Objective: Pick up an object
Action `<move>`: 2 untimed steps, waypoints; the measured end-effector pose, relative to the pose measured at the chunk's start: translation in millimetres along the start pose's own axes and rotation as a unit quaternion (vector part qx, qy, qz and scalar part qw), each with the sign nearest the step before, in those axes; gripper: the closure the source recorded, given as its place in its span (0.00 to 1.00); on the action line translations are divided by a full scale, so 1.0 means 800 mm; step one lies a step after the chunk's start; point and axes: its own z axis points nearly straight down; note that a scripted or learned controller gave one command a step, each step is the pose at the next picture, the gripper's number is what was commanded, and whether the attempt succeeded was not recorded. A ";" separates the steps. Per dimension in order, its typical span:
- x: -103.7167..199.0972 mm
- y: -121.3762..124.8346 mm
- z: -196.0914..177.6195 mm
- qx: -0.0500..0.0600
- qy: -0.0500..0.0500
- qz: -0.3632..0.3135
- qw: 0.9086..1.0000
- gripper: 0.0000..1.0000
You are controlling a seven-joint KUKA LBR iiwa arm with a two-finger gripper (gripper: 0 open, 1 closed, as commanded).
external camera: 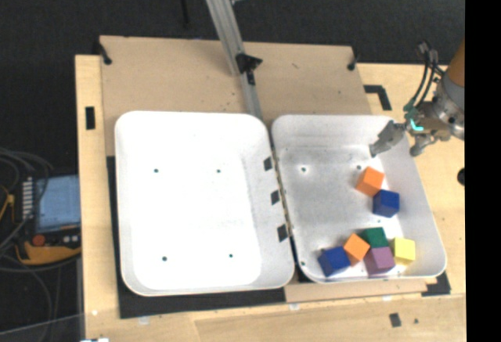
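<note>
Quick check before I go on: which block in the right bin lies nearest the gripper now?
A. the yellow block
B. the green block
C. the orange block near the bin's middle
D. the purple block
C. The orange block lies just below the gripper, while the yellow block, purple block and green block sit clustered at the right bin's near edge.

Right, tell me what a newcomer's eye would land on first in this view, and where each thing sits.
The bright cubes in the right bin stand out first: an orange cube and a blue cube touch near the middle-right, and five more huddle along the near edge, among them a yellow cube and a purple cube. The tool hangs open over that bin's far right corner, holding nothing. The left bin is plain white.
</note>
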 end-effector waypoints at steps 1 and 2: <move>0.000 0.001 -0.004 -0.002 -0.001 -0.001 1.000 0.00; -0.003 0.006 0.050 0.000 -0.002 0.001 1.000 0.00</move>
